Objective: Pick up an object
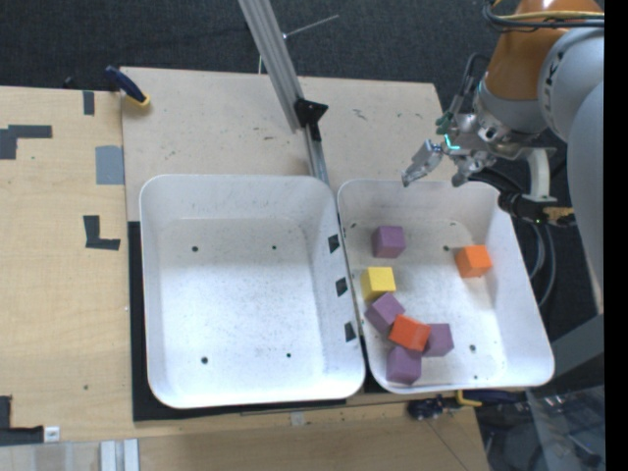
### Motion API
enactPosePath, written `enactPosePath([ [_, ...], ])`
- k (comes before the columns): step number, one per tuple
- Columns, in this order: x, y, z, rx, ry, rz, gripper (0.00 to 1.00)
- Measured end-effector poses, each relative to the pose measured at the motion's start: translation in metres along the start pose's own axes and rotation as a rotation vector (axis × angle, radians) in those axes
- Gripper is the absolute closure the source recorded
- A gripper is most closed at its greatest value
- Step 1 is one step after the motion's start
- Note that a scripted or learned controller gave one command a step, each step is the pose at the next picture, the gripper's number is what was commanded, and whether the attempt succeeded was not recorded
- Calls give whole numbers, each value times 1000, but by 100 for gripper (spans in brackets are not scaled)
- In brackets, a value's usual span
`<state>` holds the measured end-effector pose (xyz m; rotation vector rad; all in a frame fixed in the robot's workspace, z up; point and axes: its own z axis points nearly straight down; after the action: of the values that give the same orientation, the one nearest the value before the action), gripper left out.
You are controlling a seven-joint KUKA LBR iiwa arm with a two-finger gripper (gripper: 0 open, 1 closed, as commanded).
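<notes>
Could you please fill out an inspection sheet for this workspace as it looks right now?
Surface: wooden bench bearing two shallow white bins side by side, left bin and right bin.
Job's things: in the right bin, four purple cubes, a yellow cube, an orange cube and a red-orange block lying on the cluster at the near end.
Clutter: grey tape pieces on the bench; a blue and yellow clamp at the far edge.
Grippers: end effector above the right bin's far rim, nothing between its fingers.
Cables: black cables beside the arm.
Surroundings: slanted metal rail; dark floor.
</notes>
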<state>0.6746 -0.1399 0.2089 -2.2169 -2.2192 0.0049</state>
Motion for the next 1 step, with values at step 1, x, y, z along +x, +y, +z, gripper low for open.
enactPosePath([
  [1,-1,1,-3,-4,-3,-1,0],
])
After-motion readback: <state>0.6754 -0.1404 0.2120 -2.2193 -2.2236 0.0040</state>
